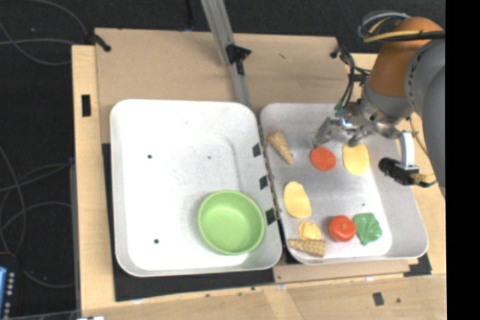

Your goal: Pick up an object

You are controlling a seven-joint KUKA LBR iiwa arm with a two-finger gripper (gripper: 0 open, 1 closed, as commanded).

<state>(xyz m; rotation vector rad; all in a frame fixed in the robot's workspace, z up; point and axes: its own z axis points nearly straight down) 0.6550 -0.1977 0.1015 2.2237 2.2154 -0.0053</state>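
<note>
Camera view, looking down on the bench (172, 64): two white bins sit side by side, and the arm (394, 67) reaches in from the right, orange band showing above the wrist. The gripper (341, 133) hangs over the far part of the right bin (401, 217), its fingers spread apart with nothing between them. Just below the fingertips lies a round red piece (323, 158), and right beside that, to its right, a pale yellow piece (356, 158); whether a fingertip touches either one is too hard to tell from up here.

Over by the right bin's left wall, a tan cone (280, 147) lies tilted. Nearer the front, a yellow oval piece (297, 199) sits close to that same wall. At the front edge there's a small yellow block (308, 230) touching a waffle-patterned cone (308, 246). Beside them sit a red tomato-like piece (341, 228) and a green piece (367, 228), those two touching.

Left bin (165, 146): a green bowl (231, 222) rests upright in its near right corner.
</note>
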